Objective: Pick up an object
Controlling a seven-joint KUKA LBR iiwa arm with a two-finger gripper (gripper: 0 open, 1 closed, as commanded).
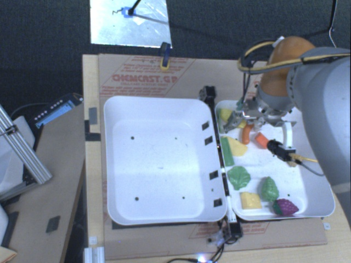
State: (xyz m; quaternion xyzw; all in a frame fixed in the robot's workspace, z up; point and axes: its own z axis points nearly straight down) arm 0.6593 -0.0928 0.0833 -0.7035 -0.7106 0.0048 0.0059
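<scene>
A: Orange carrot (246, 134), I'd say, is the thing in play. It lies in the right bin (321, 199), up near the far end, directly beneath the pincer (245, 120).

B: Which way does it run?

A: Its long axis looks close to upright in the camera view, toward the far rim and back, and its upper end is tucked under the metal of the pincer. A second orange piece (261, 140) sits just beside it on the right, tilted.

B: Is the pincer closed on the carrot?

A: I cannot tell. The wrist hardware covers the tips, so whether they stand wide or narrow is hidden, and nothing proves the carrot is between them.

B: And the arm's pose?

A: The arm (323, 119) reaches in from the right, its big grey link over the right bin's near corner, with the orange band (285, 64) above the wrist. The wrist points steeply down at the far end of the bin.

B: What else is close?

A: A yellow wedge (236, 147) just nearer than the carrot, a green strip (226, 150) along the dividing wall, then a green leaf (239, 177), a yellow block (250, 200), a green lump (269, 189) and a purple berry (286, 206) toward the near end.

B: So the move depends on?

A: My judgement: a near-vertical descent or lift, since the carrot is directly below.
</scene>
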